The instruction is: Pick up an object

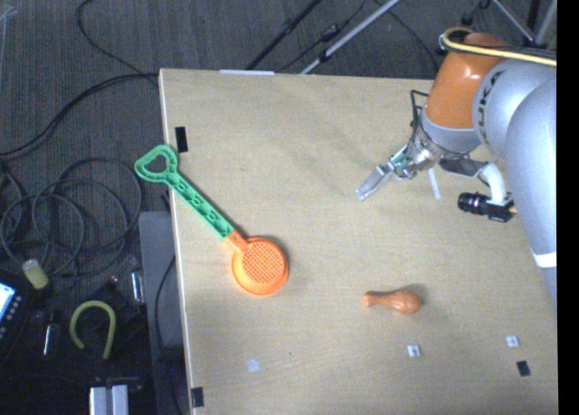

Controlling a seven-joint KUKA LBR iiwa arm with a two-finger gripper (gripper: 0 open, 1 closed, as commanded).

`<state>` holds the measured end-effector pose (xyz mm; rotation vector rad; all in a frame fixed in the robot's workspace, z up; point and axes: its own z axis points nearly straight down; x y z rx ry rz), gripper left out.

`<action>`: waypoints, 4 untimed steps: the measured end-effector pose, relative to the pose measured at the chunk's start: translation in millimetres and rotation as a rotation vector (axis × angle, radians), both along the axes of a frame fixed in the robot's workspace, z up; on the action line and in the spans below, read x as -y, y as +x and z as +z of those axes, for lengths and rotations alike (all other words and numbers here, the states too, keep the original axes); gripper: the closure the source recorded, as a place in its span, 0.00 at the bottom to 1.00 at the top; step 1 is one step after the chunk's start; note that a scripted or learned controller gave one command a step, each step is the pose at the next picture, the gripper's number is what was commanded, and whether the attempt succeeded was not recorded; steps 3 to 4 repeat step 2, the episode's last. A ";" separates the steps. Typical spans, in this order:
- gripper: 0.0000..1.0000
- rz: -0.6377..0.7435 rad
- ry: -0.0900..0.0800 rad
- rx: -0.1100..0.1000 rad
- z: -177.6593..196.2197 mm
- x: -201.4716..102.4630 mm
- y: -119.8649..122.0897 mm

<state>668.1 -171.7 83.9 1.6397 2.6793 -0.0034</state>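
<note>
A toy sieve lies at the left of the tan bench top, with an orange round mesh head [260,266] and a long green handle [188,191] running up-left past the bench edge. A small orange pear-shaped piece [395,300] lies on its side lower down, near the middle. My gripper [400,193] hangs over the upper right of the bench, well above and right of both objects. Its two fingers [371,185] are spread apart with nothing between them, so it is open.
The grey arm with its orange band [461,88] fills the right side. A black cylinder [484,205] sticks out beside the wrist. Cables [63,214] and stand legs lie on the dark floor left of and behind the bench. Small markers [413,350] dot the bench's front.
</note>
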 end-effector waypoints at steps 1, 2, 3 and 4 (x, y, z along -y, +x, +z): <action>1.00 0.000 0.000 0.003 10.4 -0.7 0.9; 1.00 0.034 0.003 0.003 100.3 -82.4 0.9; 1.00 0.034 0.003 0.003 100.3 -82.4 0.9; 1.00 0.034 0.003 0.003 100.3 -82.4 0.9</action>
